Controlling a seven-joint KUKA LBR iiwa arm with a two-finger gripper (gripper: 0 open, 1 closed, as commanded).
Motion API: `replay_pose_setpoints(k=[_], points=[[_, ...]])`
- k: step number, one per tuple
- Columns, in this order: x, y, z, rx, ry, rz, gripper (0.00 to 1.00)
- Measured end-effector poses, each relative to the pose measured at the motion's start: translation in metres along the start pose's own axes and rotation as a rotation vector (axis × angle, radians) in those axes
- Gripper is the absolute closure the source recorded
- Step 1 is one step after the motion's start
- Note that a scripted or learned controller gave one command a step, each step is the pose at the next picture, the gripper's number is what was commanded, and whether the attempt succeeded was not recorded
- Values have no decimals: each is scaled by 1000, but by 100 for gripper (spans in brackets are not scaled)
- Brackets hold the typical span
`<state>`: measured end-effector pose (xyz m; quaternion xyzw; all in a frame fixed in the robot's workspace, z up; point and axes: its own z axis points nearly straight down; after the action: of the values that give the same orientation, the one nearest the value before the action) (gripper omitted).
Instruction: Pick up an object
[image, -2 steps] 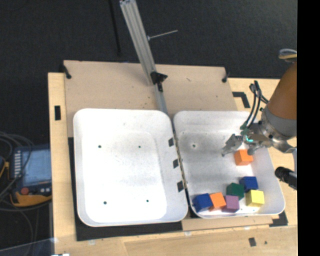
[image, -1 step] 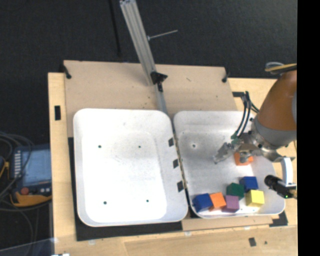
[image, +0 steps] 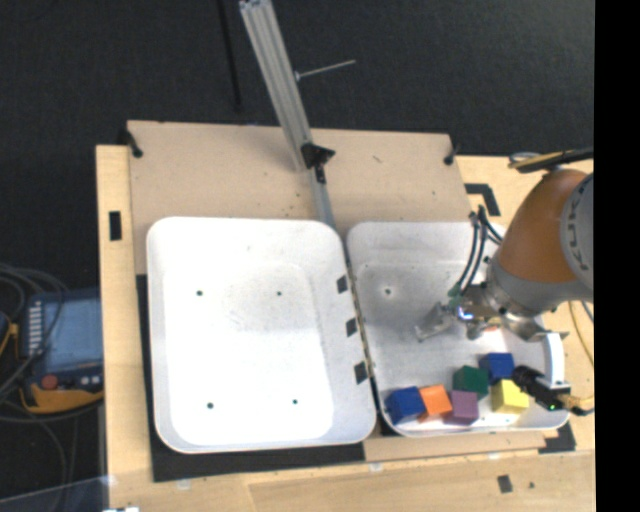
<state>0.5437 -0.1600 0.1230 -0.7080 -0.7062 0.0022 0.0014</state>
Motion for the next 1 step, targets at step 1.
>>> replay_pose_setpoints(k=[1], points=[[-2, 1, 26, -8, -2, 1, 0]])
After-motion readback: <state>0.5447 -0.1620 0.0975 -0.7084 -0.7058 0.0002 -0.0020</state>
